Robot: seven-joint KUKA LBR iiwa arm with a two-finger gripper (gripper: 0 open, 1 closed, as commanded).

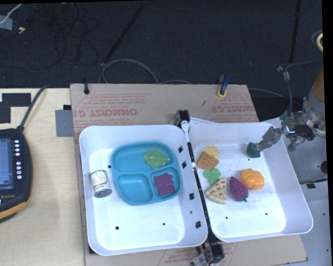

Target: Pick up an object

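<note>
bench [28, 238]: pale wood | cardboard sheet [154, 105] lies on it | two white bins, left bin [99, 230] and right bin [278, 221], side by side on cardboard | teach pendant [7, 173] at left edge

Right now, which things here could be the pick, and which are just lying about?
Pick candidates:
- dark green piece, at the gripper tips
- orange pepper
- purple toy
- pizza slice
- bread
- small can
- lettuce leaf and purple grapes, on the blue plate

Lying about:
- teach pendant
- cables
- cardboard
</note>
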